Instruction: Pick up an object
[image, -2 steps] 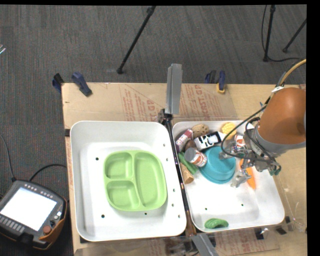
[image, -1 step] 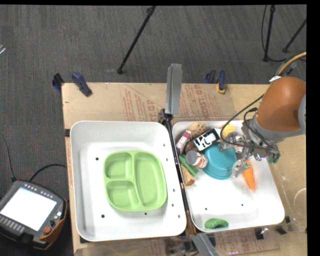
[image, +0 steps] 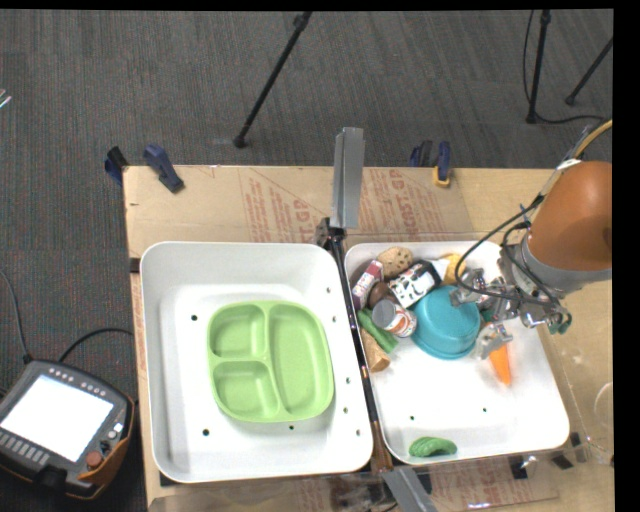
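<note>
While the arm (image: 572, 225) leans in from the right with its orange band showing, its gripper (image: 500, 318) hangs low over the right bin (image: 530, 420), just at the right rim of a teal bowl (image: 447, 322). The claw is a tangle of metal from where I stand, and I cannot tell how it is set or whether anything sits in it.

That right bin is the crowded one. The teal bowl sits upright near its middle, and to the bowl's left a heap crowds against the bin's left wall — a small can with a red and white label (image: 397, 320), a black and white box (image: 412, 284), a brown speckled lump (image: 395, 260), a green stick-like piece (image: 376, 330). A yellow thing (image: 455, 266) peeks out behind the bowl. An orange carrot-shaped toy (image: 501, 366) lies just below the gripper, apart from the heap. A green pickle-like piece (image: 432, 447) lies alone by the near rim.

The left bin (image: 175, 290) holds one thing — a light green divided plate (image: 270, 361) with three compartments, lying flat.
</note>
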